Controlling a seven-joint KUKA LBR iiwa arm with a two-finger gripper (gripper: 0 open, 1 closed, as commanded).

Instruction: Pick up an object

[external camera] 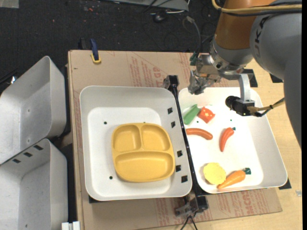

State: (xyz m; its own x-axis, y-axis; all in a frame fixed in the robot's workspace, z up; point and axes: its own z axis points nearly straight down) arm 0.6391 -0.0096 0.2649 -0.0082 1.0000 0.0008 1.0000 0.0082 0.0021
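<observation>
My gripper point(197, 88) hangs over the far left corner of the right bin point(254, 147), a little above and behind a green pepper-shaped toy point(190, 114). A small red piece point(206, 114) lies next to the green toy. Nearer the middle of the bin are an orange-red sausage point(199, 133) and a red chili point(226, 139). A yellow round piece point(214, 173) and a carrot point(232, 178) lie at the near edge. Nothing shows in the gripper's grasp.
The left bin point(88, 128) holds a yellow divided plate point(142, 152). A black-clipped wall point(181, 138) separates the two bins. White plastic containers point(29, 123) stand off the bench at the left.
</observation>
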